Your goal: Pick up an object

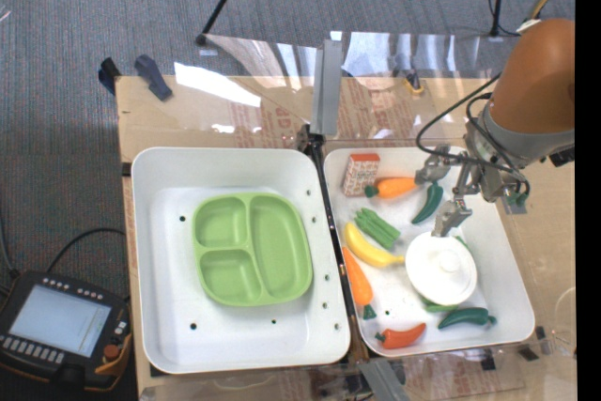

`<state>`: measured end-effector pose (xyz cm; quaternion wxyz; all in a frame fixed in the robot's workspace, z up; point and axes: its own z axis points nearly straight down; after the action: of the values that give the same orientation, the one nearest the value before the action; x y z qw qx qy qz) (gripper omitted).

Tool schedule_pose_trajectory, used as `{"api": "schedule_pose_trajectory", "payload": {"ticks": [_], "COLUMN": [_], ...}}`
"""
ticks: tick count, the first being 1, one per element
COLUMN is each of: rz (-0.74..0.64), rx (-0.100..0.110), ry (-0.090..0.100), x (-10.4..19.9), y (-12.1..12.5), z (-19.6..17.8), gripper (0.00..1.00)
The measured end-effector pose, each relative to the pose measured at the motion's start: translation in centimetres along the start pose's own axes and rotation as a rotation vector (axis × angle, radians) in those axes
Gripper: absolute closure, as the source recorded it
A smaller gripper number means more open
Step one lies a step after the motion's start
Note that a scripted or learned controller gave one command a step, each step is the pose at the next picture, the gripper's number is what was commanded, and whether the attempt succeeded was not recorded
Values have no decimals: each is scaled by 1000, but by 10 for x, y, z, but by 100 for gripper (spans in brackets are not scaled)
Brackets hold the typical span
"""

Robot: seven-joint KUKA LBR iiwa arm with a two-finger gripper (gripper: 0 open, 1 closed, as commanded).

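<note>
Toy food is lying crowded in the right bin [515, 249]: a small box [361, 174] and an orange carrot [394, 188] at the far left, a dark green pepper [428, 203] just right of them, green beans [377, 227] and a banana [370, 248] toward the middle, a white lidded bowl [440, 269] taking up the centre, and another carrot [358, 278] hugging the left wall. A red pepper [404, 336] and a second green pepper [466, 318] are sitting along the near edge. Open room is showing mainly along the right wall. The left bin [160, 192] is holding a green divided tray [252, 248], with bare white floor around it.

The hand [458, 202] is hanging over the far right part of the right bin, between the green pepper and the bowl. Its fingers are standing apart, gripping nothing, with one tip just above the bowl's far rim.
</note>
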<state>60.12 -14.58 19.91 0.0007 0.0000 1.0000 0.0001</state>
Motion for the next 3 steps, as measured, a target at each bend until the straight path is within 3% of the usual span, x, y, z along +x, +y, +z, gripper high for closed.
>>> {"api": "schedule_pose_trajectory", "payload": {"ticks": [1, 2, 3], "rz": [66, -82, -157], "rx": [-2, -2, -1], "ry": [6, 0, -2], "x": [-21, -16, -18], "y": [15, 65, 65], "z": [115, 111, 111], "gripper": [0, 0, 0]}}
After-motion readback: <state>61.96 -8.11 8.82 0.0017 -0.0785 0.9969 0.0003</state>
